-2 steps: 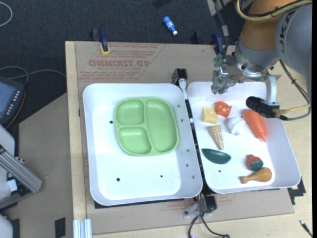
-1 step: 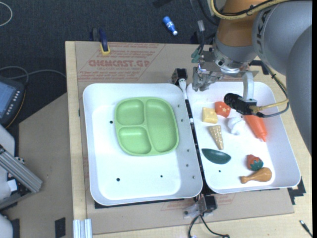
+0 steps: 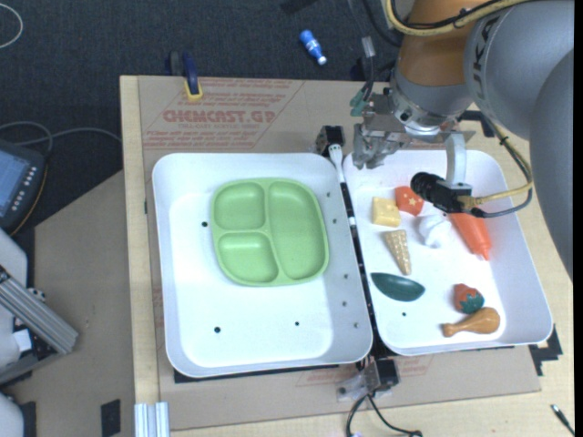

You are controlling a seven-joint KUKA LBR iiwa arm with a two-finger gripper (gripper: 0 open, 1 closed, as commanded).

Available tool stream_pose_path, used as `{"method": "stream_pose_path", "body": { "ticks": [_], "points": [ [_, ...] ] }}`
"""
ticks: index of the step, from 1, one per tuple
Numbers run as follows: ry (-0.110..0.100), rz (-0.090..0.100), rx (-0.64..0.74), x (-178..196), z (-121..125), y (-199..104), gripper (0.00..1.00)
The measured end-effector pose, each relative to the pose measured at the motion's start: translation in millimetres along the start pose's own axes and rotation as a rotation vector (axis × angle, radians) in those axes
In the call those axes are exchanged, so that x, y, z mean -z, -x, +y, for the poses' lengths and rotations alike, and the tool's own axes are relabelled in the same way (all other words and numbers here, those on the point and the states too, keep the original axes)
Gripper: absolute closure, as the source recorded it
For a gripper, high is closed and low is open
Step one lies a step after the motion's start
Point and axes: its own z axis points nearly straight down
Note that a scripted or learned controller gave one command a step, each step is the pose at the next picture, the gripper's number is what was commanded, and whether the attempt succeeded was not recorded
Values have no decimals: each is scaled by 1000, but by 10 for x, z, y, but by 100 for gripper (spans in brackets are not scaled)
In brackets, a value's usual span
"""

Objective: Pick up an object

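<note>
Leftward, green plate point(image 3: 271, 231) fills 1 bin point(image 3: 173, 244); toys crowd the other point(image 3: 519, 244); jaws' state unclear

Bench surroundings, with a green tray in the left bin

A green divided plate point(image 3: 271, 231) lies in the left white bin point(image 3: 182, 326). Both bins sit on a brown cardboard sheet point(image 3: 228, 107) printed with red lettering, a blue-and-yellow clamp point(image 3: 190, 75) on its top edge. A small blue bottle point(image 3: 312, 46) lies on the dark floor at upper centre; a dark screen device point(image 3: 18, 185) sits at the left edge.
</note>
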Motion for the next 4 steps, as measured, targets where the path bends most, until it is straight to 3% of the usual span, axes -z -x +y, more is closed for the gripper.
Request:
{"method": "stream_pose_path", "body": {
  "ticks": [2,3,4],
  "points": [
    [-6,-1,-3,-149,-80,134,100],
    [2,-1,0,8,-37,-1,100],
    [-4,0,-2,-15,-102,29,100]
  ]
}}
